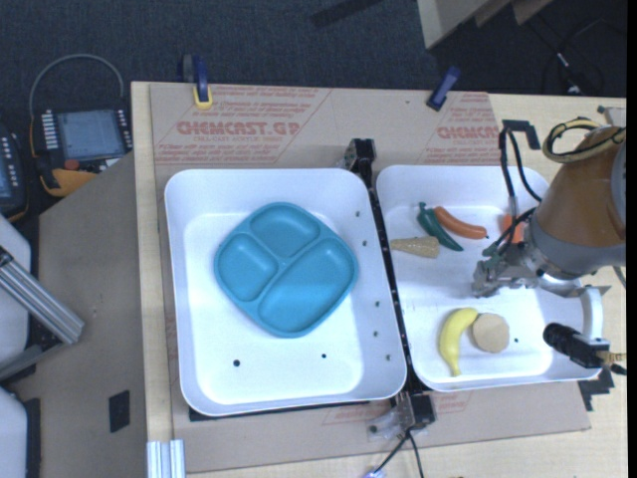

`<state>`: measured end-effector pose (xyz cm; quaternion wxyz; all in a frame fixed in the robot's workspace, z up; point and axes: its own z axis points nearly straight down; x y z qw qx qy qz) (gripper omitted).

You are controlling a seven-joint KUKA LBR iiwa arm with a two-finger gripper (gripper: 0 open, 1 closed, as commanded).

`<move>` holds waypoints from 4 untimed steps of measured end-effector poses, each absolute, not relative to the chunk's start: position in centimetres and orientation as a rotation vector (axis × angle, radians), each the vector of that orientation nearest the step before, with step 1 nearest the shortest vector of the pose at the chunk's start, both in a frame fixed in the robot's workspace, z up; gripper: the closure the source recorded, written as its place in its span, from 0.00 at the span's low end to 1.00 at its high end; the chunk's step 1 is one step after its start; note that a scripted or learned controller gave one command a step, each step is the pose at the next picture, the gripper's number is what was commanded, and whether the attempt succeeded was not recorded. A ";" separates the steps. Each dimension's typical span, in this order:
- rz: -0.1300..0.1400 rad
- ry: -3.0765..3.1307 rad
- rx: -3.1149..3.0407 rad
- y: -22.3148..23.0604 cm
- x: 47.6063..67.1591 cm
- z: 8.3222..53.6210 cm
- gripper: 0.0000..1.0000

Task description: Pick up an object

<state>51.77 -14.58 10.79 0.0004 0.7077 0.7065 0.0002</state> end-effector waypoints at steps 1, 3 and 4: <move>0.004 2.216 2.217 -15.6 52.2 15.7 1.00; 0.004 2.228 2.213 -9.7 53.9 21.0 1.00; 0.002 2.226 2.215 -5.1 55.0 20.7 1.00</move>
